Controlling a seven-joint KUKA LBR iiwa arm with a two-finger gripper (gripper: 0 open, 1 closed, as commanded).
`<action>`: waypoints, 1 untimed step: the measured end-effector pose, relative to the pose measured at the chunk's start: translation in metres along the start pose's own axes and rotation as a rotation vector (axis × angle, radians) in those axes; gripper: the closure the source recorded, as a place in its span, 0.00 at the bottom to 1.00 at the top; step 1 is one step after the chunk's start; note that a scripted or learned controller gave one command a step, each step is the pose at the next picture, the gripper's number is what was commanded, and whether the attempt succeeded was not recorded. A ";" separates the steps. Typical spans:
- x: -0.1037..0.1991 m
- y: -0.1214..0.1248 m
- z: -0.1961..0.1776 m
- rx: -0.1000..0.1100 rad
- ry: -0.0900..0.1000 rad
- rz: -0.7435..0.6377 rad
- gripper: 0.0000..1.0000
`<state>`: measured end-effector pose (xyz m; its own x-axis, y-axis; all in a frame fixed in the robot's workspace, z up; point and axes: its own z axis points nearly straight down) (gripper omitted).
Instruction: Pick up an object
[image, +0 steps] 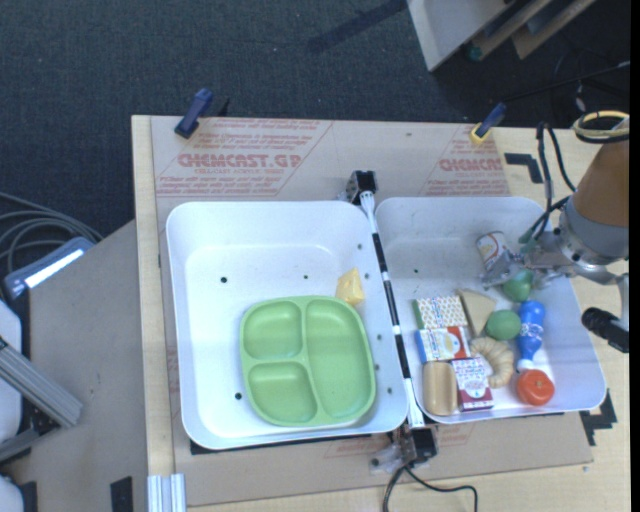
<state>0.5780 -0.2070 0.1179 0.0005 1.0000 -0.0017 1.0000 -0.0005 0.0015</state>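
Right now the gripper (508, 266) sits low in the right bin (430, 225), at its far right side, with the grey arm (600, 195) reaching in behind it. Whether the gripper is released or clenched cannot be told, as its metal parts blur into one tangle. Just below it, touching or nearly so, lies the green ball (518, 289): small, round, a deep glossy green, partly covered by the gripper on its upper side. It rests near the bin's right wall, and nothing shows it being grasped. A second green round piece, the paler lime (502, 324), lies just in front of it, so there are two green rounds. Beside these lie one blue and white bottle (530, 336), lengthwise along the wall, one orange-red ball (536, 387) at the near corner, and one tan peanut-shaped toy (495, 353). Three small printed cartons (443, 343) form a loose row down the bin's middle, with one tan loaf-like block (438, 388) at the near end and one pale wedge (477, 299) further back. The left bin (200, 300) holds one green divided plate (305, 360) with three compartments and one yellow piece (350, 288) against the wall shared with the right bin.
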 end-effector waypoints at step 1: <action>-0.008 -0.032 0.028 -0.012 0.002 -0.002 0.00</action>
<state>0.5458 -0.2145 0.0898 -0.0011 1.0000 0.0004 0.9999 0.0011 0.0135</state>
